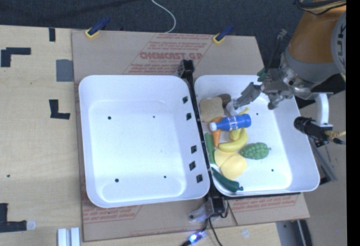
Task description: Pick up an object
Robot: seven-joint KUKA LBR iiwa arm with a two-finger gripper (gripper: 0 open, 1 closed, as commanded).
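Presently, items listed left to right, each placed against the blue bottle [232, 123] as landmark; left bin [135, 138], well left of the bottle across the black divider, white; right bin [281, 155], holding the cluster; brown sponge-like block [211, 107], just up-left of the bottle and touching it; orange carrot piece [216, 138] and green strip [209, 149], just below-left of the bottle by the divider; yellow banana [236, 141], directly below the bottle; yellow lemon-shaped fruit [232, 165], further below; dark green pod [228, 184], lowest, at the bin's near rim; green bumpy fruit [255, 151], below-right of the bottle.

End effector [243, 99]: poised just above-right of the bottle's cap end; whether its fingers are parted or closed cannot be told; nothing seen between them.

Handling advice, as judgement: the bottle lies uppermost and closest; descend straight, straddle its body across the narrow width, avoid nudging the block beside it.
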